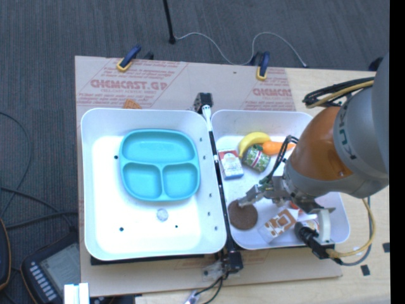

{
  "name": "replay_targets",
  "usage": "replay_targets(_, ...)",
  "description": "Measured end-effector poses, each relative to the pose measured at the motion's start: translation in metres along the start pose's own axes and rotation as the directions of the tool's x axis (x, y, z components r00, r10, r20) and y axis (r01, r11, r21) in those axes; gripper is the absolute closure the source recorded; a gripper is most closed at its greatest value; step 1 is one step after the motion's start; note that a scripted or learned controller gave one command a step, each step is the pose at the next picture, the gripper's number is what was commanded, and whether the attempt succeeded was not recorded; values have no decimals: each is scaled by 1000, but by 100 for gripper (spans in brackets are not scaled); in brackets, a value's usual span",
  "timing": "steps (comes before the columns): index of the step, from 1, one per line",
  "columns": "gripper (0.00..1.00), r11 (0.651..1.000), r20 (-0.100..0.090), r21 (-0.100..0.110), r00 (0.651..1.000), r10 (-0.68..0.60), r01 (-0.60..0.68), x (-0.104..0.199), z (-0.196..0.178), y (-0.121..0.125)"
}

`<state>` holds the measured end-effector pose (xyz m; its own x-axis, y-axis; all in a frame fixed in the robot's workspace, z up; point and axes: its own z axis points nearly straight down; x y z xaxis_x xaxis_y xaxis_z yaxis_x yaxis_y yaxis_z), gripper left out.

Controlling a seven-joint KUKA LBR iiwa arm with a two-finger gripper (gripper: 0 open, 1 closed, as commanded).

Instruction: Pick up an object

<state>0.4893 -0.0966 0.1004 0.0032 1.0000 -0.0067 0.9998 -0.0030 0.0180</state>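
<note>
Brown disc [243,216] lies just below the pincer [252,197] tips.

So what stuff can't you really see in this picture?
- The gripper: the arm's bulk hides most of it from the camera view, so open or shut is unclear.
- The orange thing beside the banana: the arm covers part of it.
- The small box: its label is too small to read.
- The right bin: its right side lies under the arm.

glossy white plastic bins [95,189], a smooth blue plastic tray [158,165], matt brown board bench [190,81].
</note>
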Motion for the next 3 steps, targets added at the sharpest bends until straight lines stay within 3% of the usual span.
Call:
replay_targets(1,0,1000,-4,4,1000,-2,2,2,11,-1)
replay_targets(2,100,1000,-2,-1,1000,-1,1,1,-1,1)
replay_targets(3,0,1000,-2,1,1000,-1,1,1,0,0)
